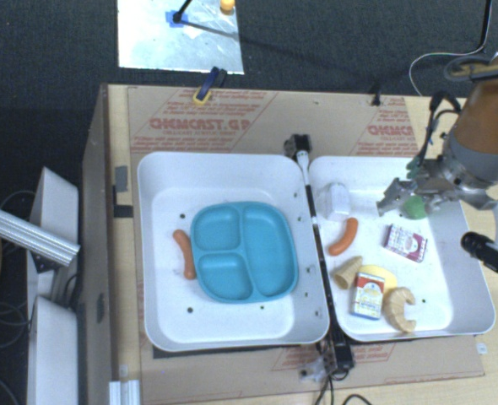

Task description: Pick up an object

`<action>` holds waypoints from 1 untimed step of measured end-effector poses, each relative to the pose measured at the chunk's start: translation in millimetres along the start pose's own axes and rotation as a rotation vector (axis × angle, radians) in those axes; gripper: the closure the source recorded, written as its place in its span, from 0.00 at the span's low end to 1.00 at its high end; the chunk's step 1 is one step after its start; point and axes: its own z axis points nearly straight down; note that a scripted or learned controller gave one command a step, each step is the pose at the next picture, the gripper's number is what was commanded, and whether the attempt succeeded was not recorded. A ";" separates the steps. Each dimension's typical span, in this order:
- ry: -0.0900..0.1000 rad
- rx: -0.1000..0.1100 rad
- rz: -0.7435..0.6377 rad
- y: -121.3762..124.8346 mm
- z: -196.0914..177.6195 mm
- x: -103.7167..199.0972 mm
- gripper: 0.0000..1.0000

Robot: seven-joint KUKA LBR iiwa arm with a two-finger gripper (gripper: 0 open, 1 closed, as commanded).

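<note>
My gripper (402, 197) hangs low over the far right part of the right bin (479, 304). A small green thing (415, 207) lies right under it, partly hidden by it; I cannot tell whether they touch. Near it in the same bin lie a red and white packet (404, 243), an orange sausage (343, 236) and a white cup (338, 199). Toward the front are a cone (347, 270), a yellow banana (385, 274), a red box (368, 296) and a croissant (399, 307).
The left bin (148, 226) holds a blue divided plate (242, 251) with a brown sausage (184, 253) beside its left edge. A ridge (315, 226) parts the two bins. The arm reaches in over the right bin's far right corner.
</note>
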 end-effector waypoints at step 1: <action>0.000 0.001 -0.001 55.7 76.2 34.9 0.00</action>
